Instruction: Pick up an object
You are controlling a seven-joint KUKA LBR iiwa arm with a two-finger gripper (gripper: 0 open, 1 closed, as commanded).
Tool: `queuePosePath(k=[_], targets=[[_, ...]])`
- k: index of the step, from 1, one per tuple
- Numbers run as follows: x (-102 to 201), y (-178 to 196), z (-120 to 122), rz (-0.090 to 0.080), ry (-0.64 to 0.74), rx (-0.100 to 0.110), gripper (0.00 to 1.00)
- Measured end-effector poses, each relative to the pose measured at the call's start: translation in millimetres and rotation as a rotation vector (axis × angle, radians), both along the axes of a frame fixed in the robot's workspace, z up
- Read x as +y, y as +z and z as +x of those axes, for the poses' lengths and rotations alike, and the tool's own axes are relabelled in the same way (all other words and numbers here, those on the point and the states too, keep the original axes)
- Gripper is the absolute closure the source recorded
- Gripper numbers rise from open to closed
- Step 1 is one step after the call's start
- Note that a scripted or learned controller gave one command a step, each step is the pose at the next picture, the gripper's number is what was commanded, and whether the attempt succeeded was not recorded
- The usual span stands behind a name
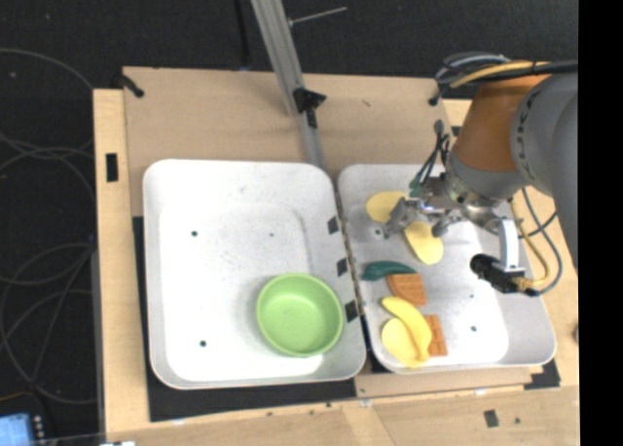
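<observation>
Tool point(419, 218) hangs low in the right bin point(487, 332), grip state indeterminable, over a pale yellow piece point(424, 244); recommend centring on it, clear of the neighbouring yellow disc point(382, 206).

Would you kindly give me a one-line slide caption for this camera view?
KUKA arm's gripper hovers over yellow pieces in the right bin; a green bowl sits in the left bin.

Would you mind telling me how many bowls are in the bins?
1. The green bowl sits in the left bin, near its front right corner. The arm may hide something in the right bin.
</observation>
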State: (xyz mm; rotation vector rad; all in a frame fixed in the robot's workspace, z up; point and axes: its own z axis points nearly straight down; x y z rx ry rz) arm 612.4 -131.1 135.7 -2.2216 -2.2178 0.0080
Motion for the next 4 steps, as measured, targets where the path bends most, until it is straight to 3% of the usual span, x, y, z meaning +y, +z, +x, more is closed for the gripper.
queuePosePath(k=[1,2,3,4], targets=[[-0.4,14.9,2.5,0.002,-0.005,-0.009,1.0],[-8.6,62.0,1.0,0.001,0.0,-0.011,1.0],[-9.6,79.9,1.7,0.002,0.002,-0.007,1.0],[38.5,75.2,-17.9,0.002,0.007,-0.005,1.0]])
